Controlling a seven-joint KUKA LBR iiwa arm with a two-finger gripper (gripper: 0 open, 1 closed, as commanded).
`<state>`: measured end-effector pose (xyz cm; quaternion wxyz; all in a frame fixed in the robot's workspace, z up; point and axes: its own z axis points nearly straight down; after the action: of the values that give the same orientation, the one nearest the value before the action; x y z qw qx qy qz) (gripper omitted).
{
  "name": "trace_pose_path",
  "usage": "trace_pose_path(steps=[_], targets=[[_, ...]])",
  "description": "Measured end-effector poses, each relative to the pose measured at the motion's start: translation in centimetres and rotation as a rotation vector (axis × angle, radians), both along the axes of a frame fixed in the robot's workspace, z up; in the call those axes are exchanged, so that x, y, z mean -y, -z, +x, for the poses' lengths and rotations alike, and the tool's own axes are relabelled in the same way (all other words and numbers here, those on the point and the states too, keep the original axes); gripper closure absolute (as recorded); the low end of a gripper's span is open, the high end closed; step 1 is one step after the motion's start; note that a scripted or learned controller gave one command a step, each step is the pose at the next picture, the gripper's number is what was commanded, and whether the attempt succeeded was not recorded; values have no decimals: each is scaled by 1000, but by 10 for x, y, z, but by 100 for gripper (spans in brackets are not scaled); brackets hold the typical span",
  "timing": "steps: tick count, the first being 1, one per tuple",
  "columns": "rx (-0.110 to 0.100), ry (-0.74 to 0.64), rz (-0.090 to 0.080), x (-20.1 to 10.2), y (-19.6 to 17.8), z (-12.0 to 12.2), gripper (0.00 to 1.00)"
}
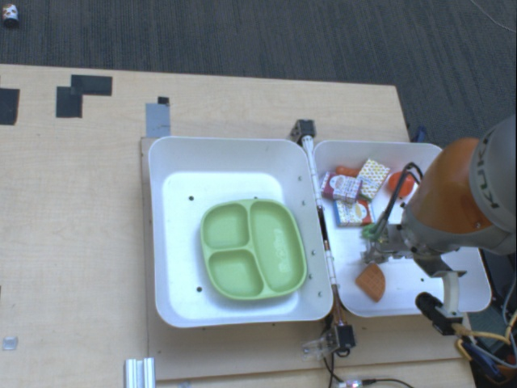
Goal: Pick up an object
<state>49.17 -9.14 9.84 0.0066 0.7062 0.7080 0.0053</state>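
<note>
My gripper (376, 251) hangs low in the right bin (477, 289), at the end of the grey arm with its orange band (448, 191). Just below it, toward the front wall, lies an orange-brown wedge-shaped item (371, 281), touching or nearly touching the gripper's tip. A small green piece (369, 233) shows at the gripper's upper left edge. Further back in the same bin sit several small patterned boxes (343, 188), a pale box (374, 174) and an orange item (346, 170). A red-orange item (397, 183) is partly hidden by the arm.
The left bin (174, 241) holds a green three-compartment plate (254, 249). A ridge (319, 217) divides the two bins. The arm's body covers the right half of the right bin. Cables (477, 350) lie at the bench's front right corner.
</note>
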Motion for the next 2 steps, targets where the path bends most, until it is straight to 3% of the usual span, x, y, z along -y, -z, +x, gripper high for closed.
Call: trace_pose_path(steps=[1, 2], targets=[[-1, -1, 0, 0, 0, 0, 0], [3, -2, 0, -1, -10, 1, 100]])
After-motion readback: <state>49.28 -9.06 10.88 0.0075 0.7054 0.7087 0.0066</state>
